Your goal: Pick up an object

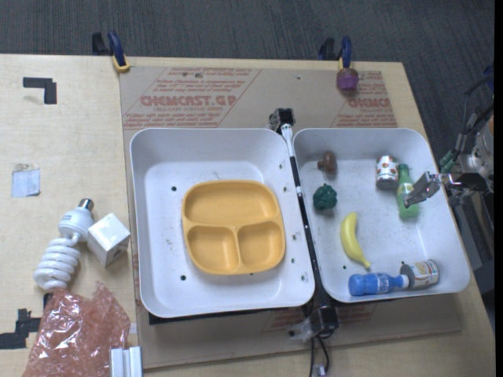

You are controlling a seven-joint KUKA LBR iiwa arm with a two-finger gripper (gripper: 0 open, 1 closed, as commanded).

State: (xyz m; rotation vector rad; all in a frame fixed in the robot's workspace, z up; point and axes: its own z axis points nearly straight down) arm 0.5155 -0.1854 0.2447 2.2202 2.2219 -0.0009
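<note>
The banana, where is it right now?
The banana lies in the right bin, near its middle, just below the green broccoli and above the blue bottle.

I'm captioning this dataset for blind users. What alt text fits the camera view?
A gripper hangs at the right bin's right rim, beside a green bottle. That bin also holds a banana, blue bottle, can and green toy. The left bin holds a yellow divided plate.

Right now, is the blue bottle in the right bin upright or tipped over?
Tipped over. The blue bottle lies on its side along the right bin's near wall, cap toward a small can.
</note>
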